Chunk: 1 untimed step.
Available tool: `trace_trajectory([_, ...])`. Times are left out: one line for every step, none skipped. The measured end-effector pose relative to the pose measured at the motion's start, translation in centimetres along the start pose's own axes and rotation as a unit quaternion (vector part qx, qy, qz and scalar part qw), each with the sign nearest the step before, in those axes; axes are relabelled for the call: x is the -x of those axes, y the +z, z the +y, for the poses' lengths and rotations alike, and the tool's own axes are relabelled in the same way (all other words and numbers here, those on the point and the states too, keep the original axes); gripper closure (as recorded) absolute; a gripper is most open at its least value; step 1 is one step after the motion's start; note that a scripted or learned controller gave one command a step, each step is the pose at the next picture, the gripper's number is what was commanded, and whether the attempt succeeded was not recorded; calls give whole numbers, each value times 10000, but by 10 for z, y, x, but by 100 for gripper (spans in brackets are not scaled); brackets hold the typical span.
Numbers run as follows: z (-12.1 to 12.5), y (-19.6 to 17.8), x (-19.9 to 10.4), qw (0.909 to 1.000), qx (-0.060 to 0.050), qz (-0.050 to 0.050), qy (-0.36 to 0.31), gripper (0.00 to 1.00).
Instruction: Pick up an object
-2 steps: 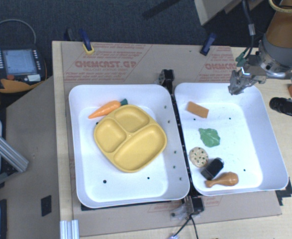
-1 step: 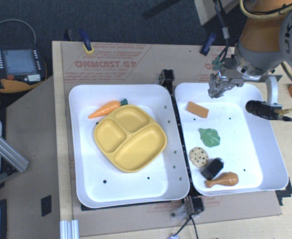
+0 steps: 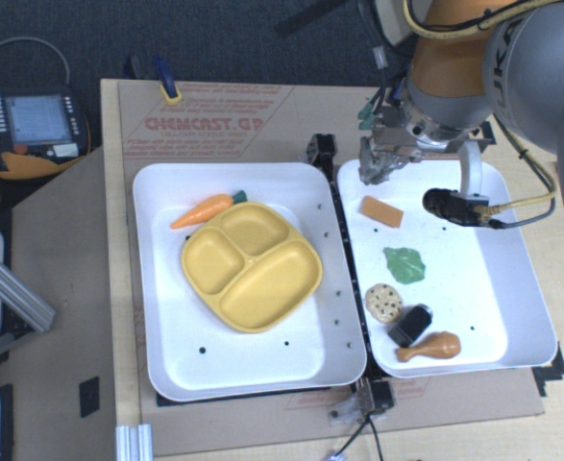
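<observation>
1. Lowest in the frame, at the bottom of the right bin (image 3: 527, 257), lies a tan drumstick-shaped toy (image 3: 429, 348); touching it from above is a small black block (image 3: 410, 324), with a speckled cookie (image 3: 383, 302) just beside that; a green leaf-like piece (image 3: 404, 263) sits a little higher, and an orange-brown wedge (image 3: 382, 211) higher still, toward the bin's upper left.

2. The left bin (image 3: 157, 286) holds a yellow divided plate (image 3: 251, 265) in the middle of the frame, with a toy carrot (image 3: 203, 210) against its upper-left edge.

3. The gripper (image 3: 375, 166) hangs at the upper left corner of the right bin, above the bin's rim and just up-frame of the wedge; nothing is seen between its fingers, and whether they are spread or closed I cannot tell, as the wrist hides them.

4. No object has been lifted yet; the wedge looks the nearest candidate, so I judge the step in hand to be lining up over it.

5. To do it well, I would shift down-frame until centred on the wedge; turn the wrist so the fingers close across its short side; descend clear of the bin wall, which is close here; close only once the pads are level with the piece.
</observation>
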<state>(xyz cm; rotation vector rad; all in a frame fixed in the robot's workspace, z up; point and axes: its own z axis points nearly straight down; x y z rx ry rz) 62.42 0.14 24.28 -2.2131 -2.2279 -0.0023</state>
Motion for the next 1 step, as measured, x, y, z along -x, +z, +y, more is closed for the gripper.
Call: trace_trajectory([9,1,-46,10000,12,-5,8,100])
